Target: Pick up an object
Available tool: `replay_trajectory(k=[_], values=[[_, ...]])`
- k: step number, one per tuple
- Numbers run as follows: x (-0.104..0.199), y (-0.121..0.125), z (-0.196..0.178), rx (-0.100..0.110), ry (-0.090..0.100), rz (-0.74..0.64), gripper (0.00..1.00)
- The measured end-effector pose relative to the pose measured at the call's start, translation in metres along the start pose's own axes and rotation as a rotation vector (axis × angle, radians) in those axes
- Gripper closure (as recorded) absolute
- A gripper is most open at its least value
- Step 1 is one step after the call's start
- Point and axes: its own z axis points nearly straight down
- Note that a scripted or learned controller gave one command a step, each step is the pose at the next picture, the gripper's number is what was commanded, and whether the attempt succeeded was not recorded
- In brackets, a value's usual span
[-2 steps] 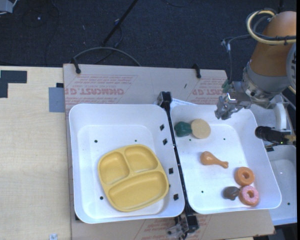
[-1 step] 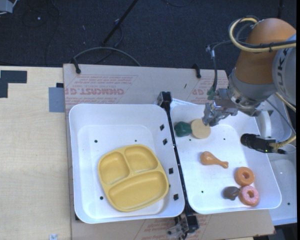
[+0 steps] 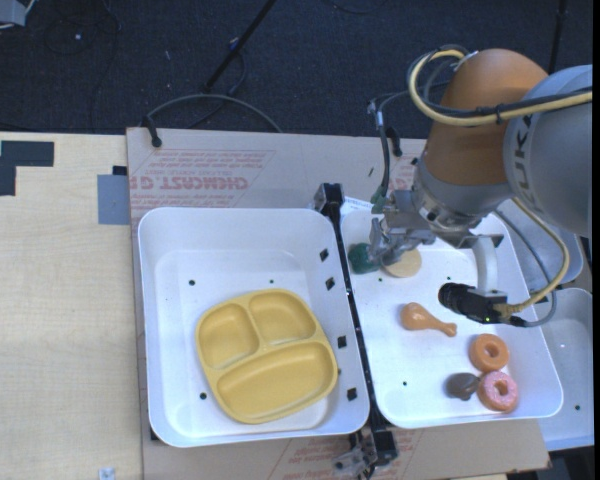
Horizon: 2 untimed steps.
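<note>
**Bench and bins: gripper low over the right bin's far-left corner**

Pale bench [image 3: 60, 298] is seen under two white bins. The left bin [image 3: 170, 258] is taken up by a yellow divided plate [image 3: 267, 354], which is well apart from the arm. In the right bin [image 3: 410, 368], a green piece [image 3: 360, 259] lies against the left wall, and a tan disc [image 3: 410, 265] lies just beside it. The gripper [image 3: 388, 250] is set between and above these two; whether it is open or closed cannot be told, and nothing is seen held.

One target should be chosen, probably the green piece or the disc, and the gripper centred on it alone. The wall should be kept clear during descent, since the green piece is crowded against it. The flat disc is judged hard to pinch. A drumstick [image 3: 427, 319], a grey lump [image 3: 462, 386], an orange donut [image 3: 489, 352] and a pink donut [image 3: 499, 392] lie nearer, in open floor.
</note>
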Motion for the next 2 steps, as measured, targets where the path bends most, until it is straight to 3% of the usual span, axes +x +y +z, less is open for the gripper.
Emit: replay_trajectory(k=[2], values=[[0.100, -0.040, 0.029, 0.002, -0.002, 0.000, 1.00]])
